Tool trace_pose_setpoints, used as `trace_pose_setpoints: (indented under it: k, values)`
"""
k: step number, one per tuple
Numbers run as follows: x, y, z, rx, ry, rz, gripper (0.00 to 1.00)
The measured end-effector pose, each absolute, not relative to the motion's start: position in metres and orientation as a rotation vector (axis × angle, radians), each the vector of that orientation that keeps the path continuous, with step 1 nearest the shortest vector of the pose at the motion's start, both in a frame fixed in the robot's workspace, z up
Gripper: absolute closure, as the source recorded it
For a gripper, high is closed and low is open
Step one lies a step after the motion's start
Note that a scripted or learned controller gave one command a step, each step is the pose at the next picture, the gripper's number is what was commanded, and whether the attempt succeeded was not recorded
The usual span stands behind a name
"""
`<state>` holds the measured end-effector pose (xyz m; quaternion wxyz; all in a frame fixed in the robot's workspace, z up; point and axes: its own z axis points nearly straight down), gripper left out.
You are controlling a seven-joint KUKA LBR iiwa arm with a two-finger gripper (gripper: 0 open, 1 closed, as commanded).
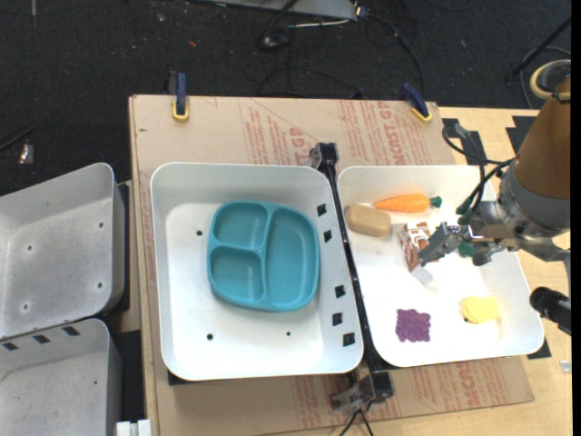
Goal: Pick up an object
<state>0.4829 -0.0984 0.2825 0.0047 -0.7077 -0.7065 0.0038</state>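
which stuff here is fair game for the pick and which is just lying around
For the pick, right bin:
tool
small packet by the tool
carrot
tan block
purple piece
yellow piece

Lying about:
teal divided plate in the left bin
clamps
cardboard sheet

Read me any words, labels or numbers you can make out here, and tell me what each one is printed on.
Red printing on the cardboard sheet under the two bins: upside down from this camera and too faint to read reliably.
Red and white packet in the right bin, beside the end effector: it carries print, too small and blurred to read.
Nothing else shows legible text.
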Motion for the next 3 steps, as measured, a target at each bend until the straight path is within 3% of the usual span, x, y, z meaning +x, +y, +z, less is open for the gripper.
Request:
trace_pose_setpoints:
  k: [1,3]
  values:
    - [0.485,-0.098,0.288,-2.22,-2.222,0.001,0.0]
    - [0.481,-0.093,0.183,-2.221,-2.217,0.004,0.0]
